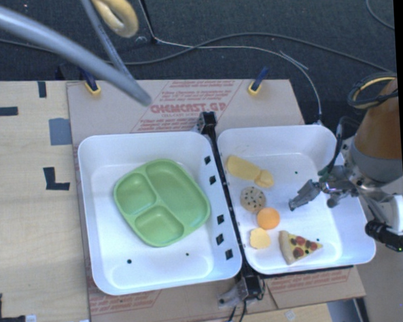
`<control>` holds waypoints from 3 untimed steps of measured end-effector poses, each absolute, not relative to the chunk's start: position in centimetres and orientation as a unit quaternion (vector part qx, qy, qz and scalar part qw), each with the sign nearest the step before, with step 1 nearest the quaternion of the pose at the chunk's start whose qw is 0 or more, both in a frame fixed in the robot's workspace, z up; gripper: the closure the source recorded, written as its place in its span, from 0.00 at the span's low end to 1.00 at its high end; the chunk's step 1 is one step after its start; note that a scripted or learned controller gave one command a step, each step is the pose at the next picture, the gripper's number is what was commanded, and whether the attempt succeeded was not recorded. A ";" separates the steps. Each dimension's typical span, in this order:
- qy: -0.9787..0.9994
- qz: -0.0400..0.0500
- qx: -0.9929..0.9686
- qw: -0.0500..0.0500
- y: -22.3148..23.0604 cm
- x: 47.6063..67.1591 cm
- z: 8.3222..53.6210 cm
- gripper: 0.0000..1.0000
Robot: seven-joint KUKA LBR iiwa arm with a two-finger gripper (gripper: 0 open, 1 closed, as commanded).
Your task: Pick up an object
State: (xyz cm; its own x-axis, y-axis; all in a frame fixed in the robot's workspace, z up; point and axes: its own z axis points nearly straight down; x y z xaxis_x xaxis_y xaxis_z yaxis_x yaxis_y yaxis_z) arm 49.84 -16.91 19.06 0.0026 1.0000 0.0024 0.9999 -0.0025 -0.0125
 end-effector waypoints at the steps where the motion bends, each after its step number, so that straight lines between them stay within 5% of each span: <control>1: -0.707 0.001 -0.707 0.001 -16.9 50.1 19.6 0.00; 3: -0.708 0.002 -0.707 0.002 -15.8 49.3 9.0 0.00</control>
State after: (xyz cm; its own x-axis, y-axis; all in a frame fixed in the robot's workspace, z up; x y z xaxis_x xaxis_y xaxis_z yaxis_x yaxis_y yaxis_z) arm 49.27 -15.75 8.96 -0.0012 1.0000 0.0009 1.0000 0.0012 -0.0056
